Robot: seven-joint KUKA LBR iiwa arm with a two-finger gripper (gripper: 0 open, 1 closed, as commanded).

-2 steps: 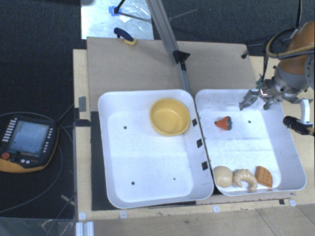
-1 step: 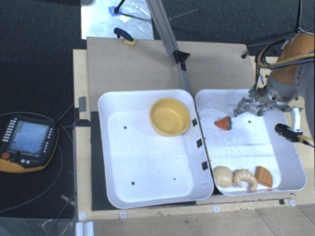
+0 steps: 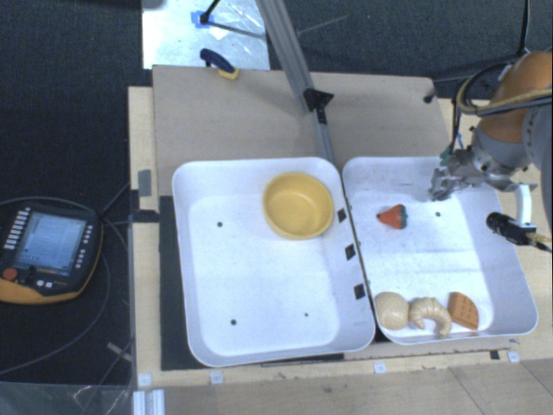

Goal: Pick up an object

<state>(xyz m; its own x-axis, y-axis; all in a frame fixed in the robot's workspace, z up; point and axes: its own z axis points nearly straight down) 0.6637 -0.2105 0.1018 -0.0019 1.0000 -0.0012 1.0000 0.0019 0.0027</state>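
yellow bowl [image 3: 298, 204], red strawberry [image 3: 392, 217] with green top, white bins [image 3: 259, 318], orange waffle [image 3: 463, 310]

a: can you read any words or numbers here?
b: no. the screen on the teach pendant [image 3: 47, 251] glows, but its marks are too small and blurry to read. nothing else has writing on it.

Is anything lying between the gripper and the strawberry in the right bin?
Nothing visible. Bare white bin floor separates the gripper from the strawberry. The other food pieces lie along the right bin's near edge.
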